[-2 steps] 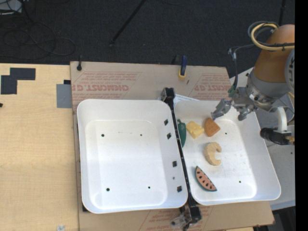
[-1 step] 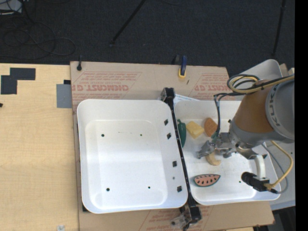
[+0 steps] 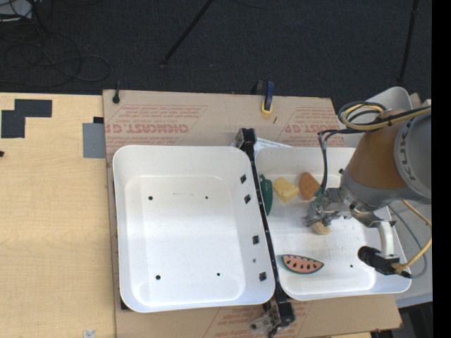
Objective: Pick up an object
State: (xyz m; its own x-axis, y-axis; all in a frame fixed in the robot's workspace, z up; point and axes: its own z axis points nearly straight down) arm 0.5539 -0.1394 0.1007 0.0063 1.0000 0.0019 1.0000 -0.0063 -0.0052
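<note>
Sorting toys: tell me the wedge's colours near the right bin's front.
Red with dark seeds, green rind; camera view.

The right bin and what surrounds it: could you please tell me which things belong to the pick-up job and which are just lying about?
For the job:
pincer
right bin
watermelon slice
yellow piece
orange piece
green piece

Lying about:
left bin
cardboard sheet
blue-and-yellow clamp
</note>
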